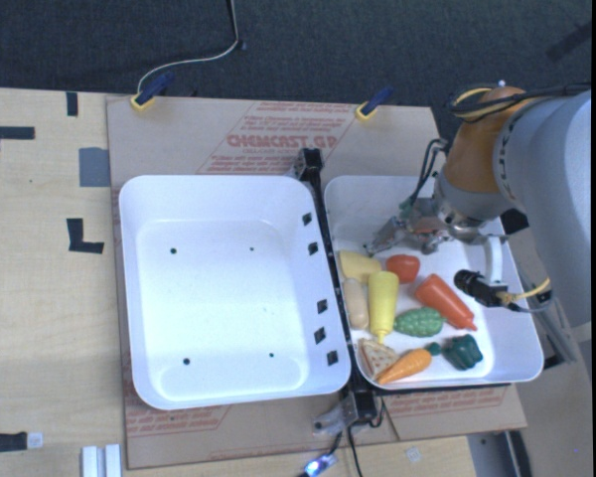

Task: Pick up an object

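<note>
we see the arm (521, 157) reaching in over the right bin (350, 199), its gripper (397, 232) low over the bin's far half, just above the pile of toy food; whether it is spread or pressed together we cannot tell, since the tip is a small grey blur against the white floor, and nothing shows between it. the things to pick all lie in the near half of that bin, crowded together: a tomato (403, 267) closest to the gripper, a yellow bottle (382, 301) and a pale piece (357, 302) against the bin's left wall, an orange pepper (444, 299) toward the right wall, a green piece (418, 322) in the middle, and along the near edge a carrot (407, 366), a dark green piece (463, 352) and a sandwich slice (373, 355) in the near left corner. we judge the arm is placed to come down on the tomato or the top of the bottle, as those lie nearest the tip. the crowding leaves little room between pieces, so a descent could nudge neighbours; the walls hem in the bottle and the pale piece. the far half of the right bin gives open floor for approach, and the left bin (139, 202) offers wide bare room.
</note>
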`<state>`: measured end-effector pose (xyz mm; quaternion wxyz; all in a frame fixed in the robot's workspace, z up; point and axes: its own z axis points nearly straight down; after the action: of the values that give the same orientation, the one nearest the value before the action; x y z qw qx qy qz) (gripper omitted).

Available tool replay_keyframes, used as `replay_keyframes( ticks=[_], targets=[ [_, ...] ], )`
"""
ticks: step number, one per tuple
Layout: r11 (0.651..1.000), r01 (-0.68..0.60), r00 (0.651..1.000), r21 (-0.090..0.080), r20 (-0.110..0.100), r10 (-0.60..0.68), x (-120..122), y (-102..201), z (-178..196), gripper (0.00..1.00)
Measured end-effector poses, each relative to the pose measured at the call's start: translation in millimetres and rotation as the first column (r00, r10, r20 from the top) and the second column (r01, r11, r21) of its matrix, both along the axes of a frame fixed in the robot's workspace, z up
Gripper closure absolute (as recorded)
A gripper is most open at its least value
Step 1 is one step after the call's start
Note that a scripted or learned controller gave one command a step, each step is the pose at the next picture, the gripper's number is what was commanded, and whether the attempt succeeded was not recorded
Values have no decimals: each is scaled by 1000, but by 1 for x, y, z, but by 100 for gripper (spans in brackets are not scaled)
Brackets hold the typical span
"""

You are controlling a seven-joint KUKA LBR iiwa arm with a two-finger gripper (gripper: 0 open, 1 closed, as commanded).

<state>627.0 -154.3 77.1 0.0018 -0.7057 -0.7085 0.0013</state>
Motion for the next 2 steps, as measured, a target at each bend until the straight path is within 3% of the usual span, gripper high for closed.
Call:
replay_keyframes(
  ticks=[1, 2],
  targets=[
    [1000, 0, 1000, -2, 5, 0, 2, -2, 18, 100],
    [1000, 11, 1000, -1, 2, -11, -115, -41, 8, 100]
  ],
)
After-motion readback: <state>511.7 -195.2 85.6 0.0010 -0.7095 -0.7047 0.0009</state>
